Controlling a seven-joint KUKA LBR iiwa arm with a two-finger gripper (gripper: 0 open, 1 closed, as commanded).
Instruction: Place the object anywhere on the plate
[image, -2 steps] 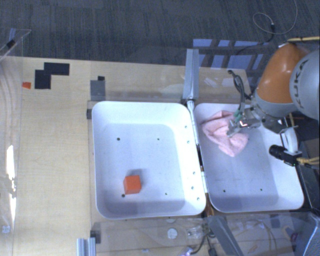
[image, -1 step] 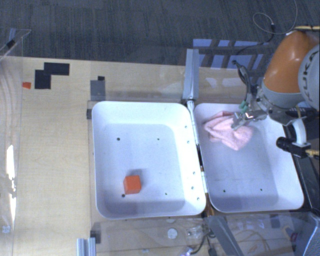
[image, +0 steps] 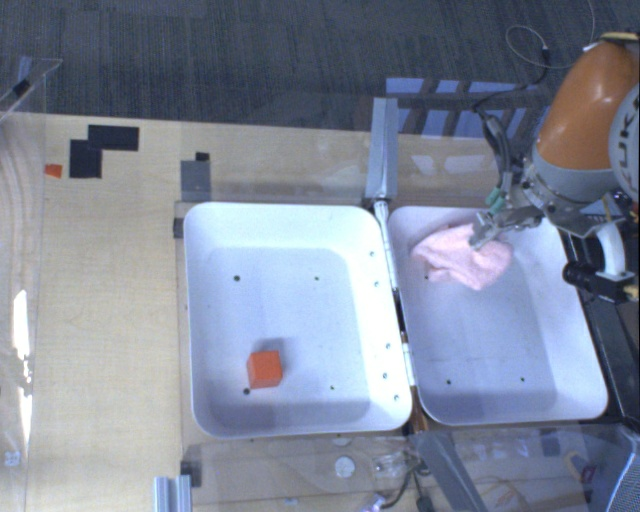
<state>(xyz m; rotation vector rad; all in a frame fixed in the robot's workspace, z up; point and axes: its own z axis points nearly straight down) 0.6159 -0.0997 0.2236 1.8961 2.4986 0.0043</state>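
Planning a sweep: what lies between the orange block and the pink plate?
In the camera view, bare bin floor and the two bins' adjoining rims separate orange block from pink plate.

Pale wooden bench (image: 100, 330) under even light; dark, seemingly ribbed floor (image: 250, 50) beyond its far edge.

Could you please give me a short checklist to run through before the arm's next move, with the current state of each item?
1. Orange block located: ok, it lies in the left bin, toward the near left corner.
2. Plate located: ok if the pink plate in the right bin is meant, at its far side.
3. Gripper near the block: not ok, it is over the pink plate's right edge.
4. Block held: not ok, it sits apart from the gripper.
5. Gripper open or shut: cannot tell.
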